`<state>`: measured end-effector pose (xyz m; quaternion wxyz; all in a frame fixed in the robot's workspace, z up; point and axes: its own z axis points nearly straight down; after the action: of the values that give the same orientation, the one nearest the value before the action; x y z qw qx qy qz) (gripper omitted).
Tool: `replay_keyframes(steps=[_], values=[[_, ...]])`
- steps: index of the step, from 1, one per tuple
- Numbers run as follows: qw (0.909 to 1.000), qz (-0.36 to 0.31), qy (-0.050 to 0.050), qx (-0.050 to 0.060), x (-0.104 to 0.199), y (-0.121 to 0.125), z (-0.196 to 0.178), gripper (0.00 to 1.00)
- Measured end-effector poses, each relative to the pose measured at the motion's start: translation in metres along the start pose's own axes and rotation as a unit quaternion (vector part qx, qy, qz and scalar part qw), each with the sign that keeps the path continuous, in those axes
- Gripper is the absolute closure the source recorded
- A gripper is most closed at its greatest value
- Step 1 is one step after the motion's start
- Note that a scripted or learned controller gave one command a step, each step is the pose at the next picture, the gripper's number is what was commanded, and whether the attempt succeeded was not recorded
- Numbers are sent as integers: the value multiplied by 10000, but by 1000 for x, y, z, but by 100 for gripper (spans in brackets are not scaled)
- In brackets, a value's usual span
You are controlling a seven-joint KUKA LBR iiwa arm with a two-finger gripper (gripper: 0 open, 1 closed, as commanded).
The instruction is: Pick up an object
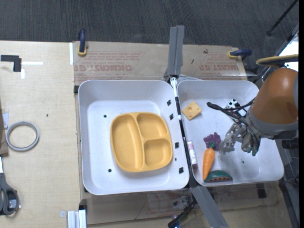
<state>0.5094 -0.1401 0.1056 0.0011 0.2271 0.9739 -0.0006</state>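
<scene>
Metal fingers (233,144) lowered into the right-hand shallow white plastic bin (270,172).
Their spread cannot be told; the purple grape cluster (213,139) and orange toy carrot (208,161) just beside could be nudged, not gripped.

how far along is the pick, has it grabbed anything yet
Done: the arm has reached into the right bin, and the gripper sits low beside the purple grapes and the carrot. In hand: nothing shows between its fingers. Left: closing on an object and lifting it. The cheese wedge and the yellow divided plate in the left bin lie apart from it.
</scene>
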Motion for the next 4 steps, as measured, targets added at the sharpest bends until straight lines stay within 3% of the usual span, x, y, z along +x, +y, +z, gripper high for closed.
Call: replay_keyframes(steps=[1, 2, 3, 4], values=[[9955, -952, -4, -7, 29, 52, -87, 100], [9954, -954, -1, -6, 29, 52, -86, 0], [9846, -1748, -4, -6, 42, 16, -125, 0], [9991, 422, 12, 0, 9, 16, -69, 0]])
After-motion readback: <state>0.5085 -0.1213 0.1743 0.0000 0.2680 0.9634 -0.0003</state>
